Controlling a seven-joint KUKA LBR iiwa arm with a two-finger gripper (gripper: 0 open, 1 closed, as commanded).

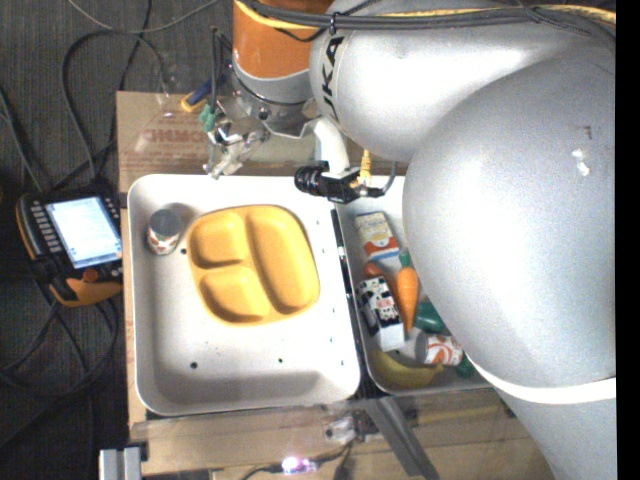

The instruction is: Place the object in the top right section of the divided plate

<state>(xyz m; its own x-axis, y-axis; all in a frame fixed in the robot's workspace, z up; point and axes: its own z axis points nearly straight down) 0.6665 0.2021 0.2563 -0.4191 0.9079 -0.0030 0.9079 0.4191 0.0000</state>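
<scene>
Filling the right side, closest to the lens, is the grey arm point(500, 168), its orange band point(280, 18) up at the top. Below its bulk, the right bin point(372, 363) holds a heap of groceries: a carrot point(407, 298), a banana point(400, 371), a small black-and-white carton point(376, 303), a white box with a picture on it point(377, 233), and a red-and-white can point(440, 350) (partly hidden by the arm). Left of that bin sits the left bin point(160, 368), with the yellow divided plate point(253, 263) lying flat in its middle. Just beside the plate's upper left corner stands a small silver can point(166, 226), upright on the bin floor, outside every section of the plate. Beyond the plate, past the bin's far rim, the gripper point(228, 143) hangs over a cardboard sheet point(165, 138); whether it is parted or closed is unclear. Left of the plate's bin lies a handheld screen point(80, 230) on the floor.
</scene>
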